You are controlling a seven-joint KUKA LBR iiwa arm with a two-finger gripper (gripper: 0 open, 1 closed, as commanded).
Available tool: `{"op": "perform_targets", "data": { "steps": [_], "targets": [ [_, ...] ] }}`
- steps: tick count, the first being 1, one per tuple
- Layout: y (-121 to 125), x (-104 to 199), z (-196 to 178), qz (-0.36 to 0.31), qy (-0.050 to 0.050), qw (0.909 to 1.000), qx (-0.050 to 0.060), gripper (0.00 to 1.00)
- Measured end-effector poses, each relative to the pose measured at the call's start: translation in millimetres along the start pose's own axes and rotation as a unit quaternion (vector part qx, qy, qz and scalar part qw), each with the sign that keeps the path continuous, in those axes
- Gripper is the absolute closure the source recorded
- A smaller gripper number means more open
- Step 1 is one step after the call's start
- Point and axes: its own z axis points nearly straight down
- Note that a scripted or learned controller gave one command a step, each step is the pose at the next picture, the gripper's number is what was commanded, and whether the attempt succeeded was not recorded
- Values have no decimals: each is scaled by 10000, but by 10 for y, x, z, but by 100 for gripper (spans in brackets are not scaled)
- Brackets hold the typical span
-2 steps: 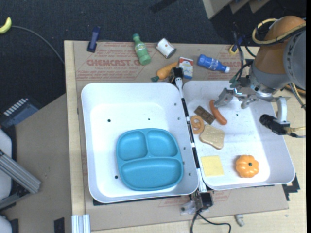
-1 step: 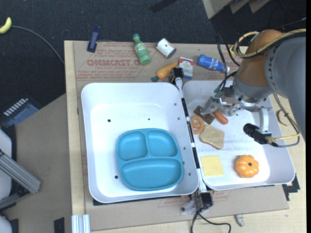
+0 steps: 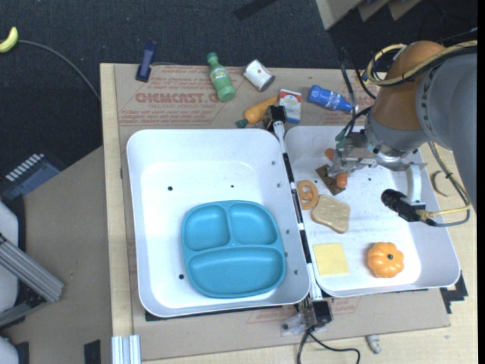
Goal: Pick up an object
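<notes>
The gripper (image 3: 339,174) sits low near the right bin's (image 3: 436,268) far-left corner, over small brown and red pieces (image 3: 333,177); its opening cannot be told. Toward the near edge lie a ringed pretzel (image 3: 307,194), rough bread slice (image 3: 332,214), flat yellow square (image 3: 331,258) and ribbed orange pumpkin (image 3: 385,258), with open floor along the right wall.

Open floor around blue tray (image 3: 231,246); pretzel (image 3: 307,194), bread (image 3: 332,214), cheese (image 3: 331,258), pumpkin (image 3: 385,259) crowding right bin (image 3: 436,275).

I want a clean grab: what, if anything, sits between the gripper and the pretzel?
Nothing visible. The gripper hangs over the right bin, just up and right of the pretzel; the bread slice lies below, beside that path.
</notes>
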Motion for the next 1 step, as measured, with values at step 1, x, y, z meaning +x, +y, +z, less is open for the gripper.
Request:
{"op": "perform_targets", "data": {
  "steps": [1],
  "targets": [
    [-620, 129, -652, 7, 0, 10000, 54, 100]
  ]
}}
